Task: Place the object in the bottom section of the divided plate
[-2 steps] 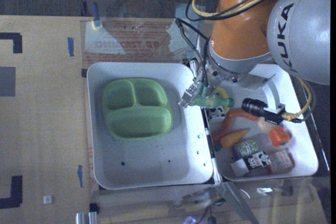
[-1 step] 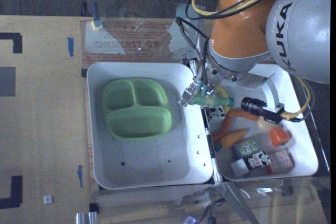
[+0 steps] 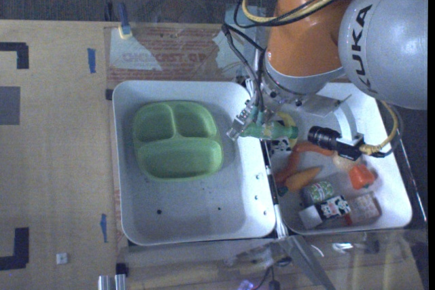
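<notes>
KUKA arm (image 3: pixel 387 30) in from 3 o'clock, "KUKA" lettering readable on the grey housing. Gripper (image 3: pixel 239 125) sits over the left bin (image 3: pixel 197 221) rim, at 3 o'clock of the green divided plate (image 3: pixel 178 139). Open or closed: cannot tell. The green-and-yellow object (image 3: pixel 266 130) is just beside the gripper over the seam between the bins; a grasp is not confirmed. The plate's bottom section (image 3: pixel 182 159), at its 6 o'clock, has nothing in it. Right bin (image 3: pixel 401 210) holds a carrot (image 3: pixel 302 178), a green can (image 3: pixel 318 191) and a cow-print carton (image 3: pixel 327 208), labels too small to read. Printed sheet (image 3: pixel 163 54) at the left bin's 12 o'clock has red text, illegible.
</notes>
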Available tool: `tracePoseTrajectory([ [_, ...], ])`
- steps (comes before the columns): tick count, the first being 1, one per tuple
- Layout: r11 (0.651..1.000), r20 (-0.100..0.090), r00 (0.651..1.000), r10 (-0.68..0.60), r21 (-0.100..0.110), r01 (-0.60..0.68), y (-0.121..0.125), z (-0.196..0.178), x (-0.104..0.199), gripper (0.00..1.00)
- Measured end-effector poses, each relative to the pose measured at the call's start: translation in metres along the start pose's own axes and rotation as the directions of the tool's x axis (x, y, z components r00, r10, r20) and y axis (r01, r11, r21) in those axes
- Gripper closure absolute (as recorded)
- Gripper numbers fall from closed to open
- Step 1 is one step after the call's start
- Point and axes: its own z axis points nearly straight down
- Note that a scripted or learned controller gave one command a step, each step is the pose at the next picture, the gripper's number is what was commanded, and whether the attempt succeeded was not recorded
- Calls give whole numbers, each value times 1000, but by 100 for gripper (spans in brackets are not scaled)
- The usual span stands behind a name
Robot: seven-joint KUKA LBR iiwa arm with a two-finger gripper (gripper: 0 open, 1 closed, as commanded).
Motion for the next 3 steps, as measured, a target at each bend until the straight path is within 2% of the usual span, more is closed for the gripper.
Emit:
tracePoseTrajectory([
  [1, 998, -2, 998, -60, 2, 60, -15, -5, 4, 100],
  [2, 998, 1, 998, -60, -3, 60, -14, -16, 4, 100],
  [3, 999, -2, 999, -47, 2, 47, -30, -7, -2, 100],
])
